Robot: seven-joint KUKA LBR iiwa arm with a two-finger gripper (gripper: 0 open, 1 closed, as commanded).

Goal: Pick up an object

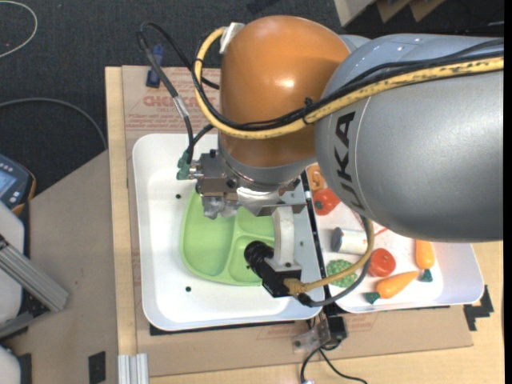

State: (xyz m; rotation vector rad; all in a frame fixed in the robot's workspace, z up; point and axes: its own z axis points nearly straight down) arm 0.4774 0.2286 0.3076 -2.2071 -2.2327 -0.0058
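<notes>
My gripper [258, 214] hangs under the orange wrist band, low over the left bin [156, 214] and above the right part of a green divided plate [210, 246]. The arm's bulk hides what lies directly beneath the gripper. In the right bin [456, 290] lie a red tomato [382, 261], an orange carrot [397, 282], a second orange piece [424, 254], a red-orange toy [324, 202], a green knobbly toy [340, 269] and a small grey cylinder [349, 237].
Both bins rest on a brown cardboard sheet [128, 110]. Black and yellow cables [172, 94] loop from the wrist over the left bin's far side. The grey arm covers most of the right bin's far half.
</notes>
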